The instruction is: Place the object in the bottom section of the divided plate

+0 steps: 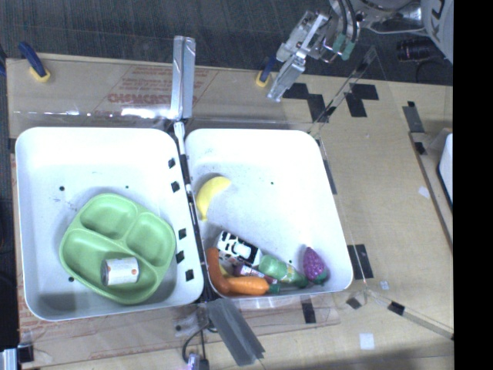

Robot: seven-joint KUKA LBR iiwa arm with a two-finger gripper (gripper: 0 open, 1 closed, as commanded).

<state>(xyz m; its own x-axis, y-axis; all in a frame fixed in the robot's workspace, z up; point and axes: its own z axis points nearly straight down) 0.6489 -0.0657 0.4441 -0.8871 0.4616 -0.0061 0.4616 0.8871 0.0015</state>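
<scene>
A green divided plate (86,241) lies in the left bin. A small silver can (121,271) lies on its side in the plate's bottom section. My gripper (290,62) hangs high above the bench behind the right bin, far from the plate. Its fingers are open with nothing between them.
The right bin (308,183) holds a yellow banana (210,193), a black and white item (236,249), an orange carrot (240,285), a green item (275,269) and a purple fruit (313,264), clustered near its front edge. A metal divider (183,75) stands between the bins.
</scene>
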